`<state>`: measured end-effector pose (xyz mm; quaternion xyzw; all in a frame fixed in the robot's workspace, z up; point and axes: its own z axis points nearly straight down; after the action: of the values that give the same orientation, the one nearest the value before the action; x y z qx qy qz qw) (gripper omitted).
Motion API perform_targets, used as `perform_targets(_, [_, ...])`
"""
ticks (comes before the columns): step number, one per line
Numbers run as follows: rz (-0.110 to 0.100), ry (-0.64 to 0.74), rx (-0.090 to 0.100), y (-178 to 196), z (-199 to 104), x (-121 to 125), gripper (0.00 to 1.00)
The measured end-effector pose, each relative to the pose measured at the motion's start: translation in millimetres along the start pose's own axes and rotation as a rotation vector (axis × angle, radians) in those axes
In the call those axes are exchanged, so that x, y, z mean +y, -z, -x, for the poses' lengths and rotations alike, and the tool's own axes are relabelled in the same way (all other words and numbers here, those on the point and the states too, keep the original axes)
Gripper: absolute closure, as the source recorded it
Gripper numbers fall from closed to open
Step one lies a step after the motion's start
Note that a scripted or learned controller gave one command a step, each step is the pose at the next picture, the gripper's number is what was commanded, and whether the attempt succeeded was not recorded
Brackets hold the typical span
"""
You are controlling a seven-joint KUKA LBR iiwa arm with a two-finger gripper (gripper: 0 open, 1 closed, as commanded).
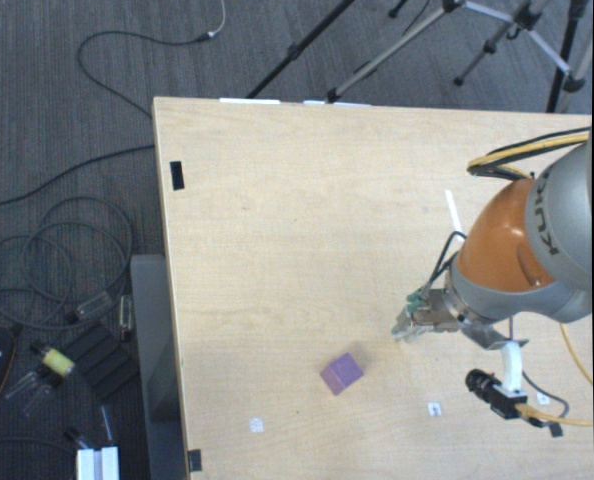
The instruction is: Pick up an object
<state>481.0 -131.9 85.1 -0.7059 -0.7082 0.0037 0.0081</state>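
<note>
I see the gripper (pixel 409 326) above the bench (pixel 277 228), near the purple block (pixel 342 373); grip state indiscernible.

A robotics lab: a pale wooden bench (pixel 307 218) stands on grey carpet (pixel 67 28) strewn with loose black cables (pixel 52 258), tripod legs (pixel 497 13) behind it, and a grey-and-orange industrial arm (pixel 527 243) reaching over it.

the bench (pixel 277 218) looks like pale, matt wood with faint grain. the purple block (pixel 342 373) looks matt and smooth. the arm (pixel 537 248) has smooth, slightly glossy grey and orange shells. the floor (pixel 67 68) is rough grey carpet.
</note>
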Motion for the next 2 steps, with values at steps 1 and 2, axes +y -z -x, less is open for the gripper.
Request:
perform_targets(1, [0.01, -0.558, -0.006, 91.6, 67.8, 37.4, 1.0])
perform_targets(2, [0.01, -0.558, -0.006, 91.4, 67.7, 37.4, 0.0])
